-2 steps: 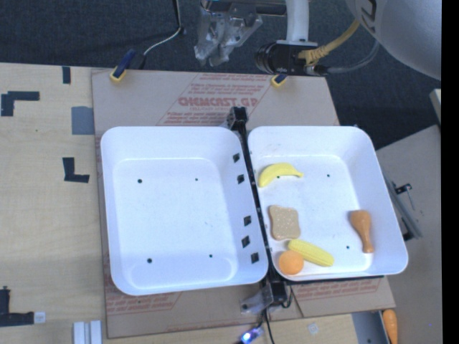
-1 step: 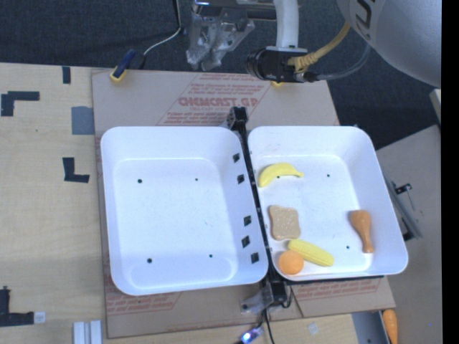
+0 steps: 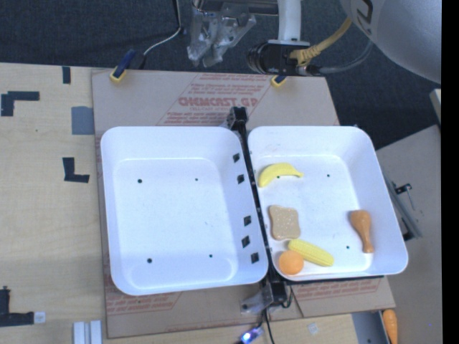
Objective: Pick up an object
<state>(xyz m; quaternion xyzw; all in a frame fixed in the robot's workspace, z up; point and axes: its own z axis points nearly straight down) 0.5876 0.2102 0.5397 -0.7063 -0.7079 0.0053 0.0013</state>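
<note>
- An orange [image 3: 290, 263] lies nearest the camera, at the front edge of the right bin [image 3: 362, 145], touching the lower end of a corn cob [image 3: 310, 252].
- The corn cob lies slanted, its far end pointing toward the bin's front right corner.
- Just behind these sits a slice of bread [image 3: 285, 222], lying flat near the divider between the two bins.
- Farther back, a banana [image 3: 279, 173] lies curved with its ends pointing down toward the camera, well apart from the bread.
- A drumstick [image 3: 362, 228] (brown, thick end at the back) lies near the right wall of the same bin, apart from the other food.
- The left bin [image 3: 115, 145] stands side by side with the right one, their inner rims touching along a row of black clips.
- Both bins rest on a brown cardboard sheet [image 3: 215, 102] on the table [image 3: 43, 163].
- The hand [image 3: 211, 38] hangs at the top of the view, beyond the back edge of the cardboard and well apart from all the food; whether its fingers are spread or pressed together I cannot tell.
</note>
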